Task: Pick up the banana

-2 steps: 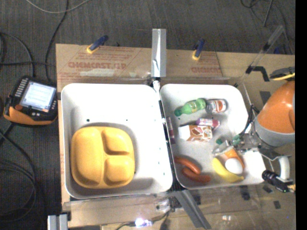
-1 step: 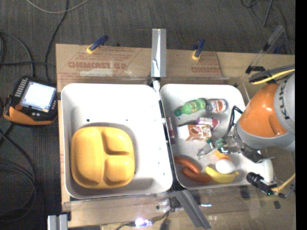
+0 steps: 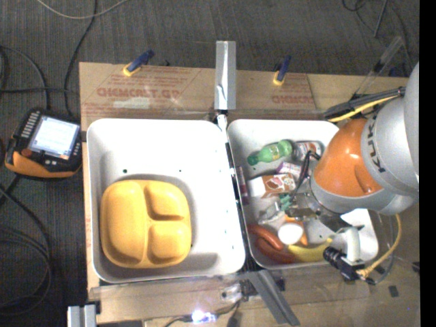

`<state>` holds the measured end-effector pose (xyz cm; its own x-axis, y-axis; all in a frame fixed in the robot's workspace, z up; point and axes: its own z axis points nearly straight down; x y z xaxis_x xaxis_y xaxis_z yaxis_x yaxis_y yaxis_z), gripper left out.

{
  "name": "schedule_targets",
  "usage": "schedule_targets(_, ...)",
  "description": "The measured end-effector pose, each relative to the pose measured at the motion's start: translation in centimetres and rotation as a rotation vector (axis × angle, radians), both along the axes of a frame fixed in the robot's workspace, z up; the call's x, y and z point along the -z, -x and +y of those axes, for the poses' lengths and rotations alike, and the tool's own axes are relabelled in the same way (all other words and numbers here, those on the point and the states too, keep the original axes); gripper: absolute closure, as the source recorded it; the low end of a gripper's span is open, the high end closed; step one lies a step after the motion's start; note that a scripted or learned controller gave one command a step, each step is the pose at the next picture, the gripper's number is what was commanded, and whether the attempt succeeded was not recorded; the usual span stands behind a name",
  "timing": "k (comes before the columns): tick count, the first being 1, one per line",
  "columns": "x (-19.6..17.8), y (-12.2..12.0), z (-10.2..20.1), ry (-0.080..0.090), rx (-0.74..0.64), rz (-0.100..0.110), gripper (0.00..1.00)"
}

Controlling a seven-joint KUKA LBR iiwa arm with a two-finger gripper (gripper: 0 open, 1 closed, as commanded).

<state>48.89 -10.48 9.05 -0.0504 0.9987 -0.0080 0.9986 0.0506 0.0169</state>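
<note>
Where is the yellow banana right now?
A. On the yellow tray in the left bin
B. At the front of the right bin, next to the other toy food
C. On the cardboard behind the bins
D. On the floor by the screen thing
B: the banana lies along the front edge of the right bin, beside a hot dog, under the arm.
</note>
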Motion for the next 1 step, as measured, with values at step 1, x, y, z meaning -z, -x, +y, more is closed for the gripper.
schedule_targets(1,0.08,-2.43,-4.22,-0.007,0.021,0.005,0.00)
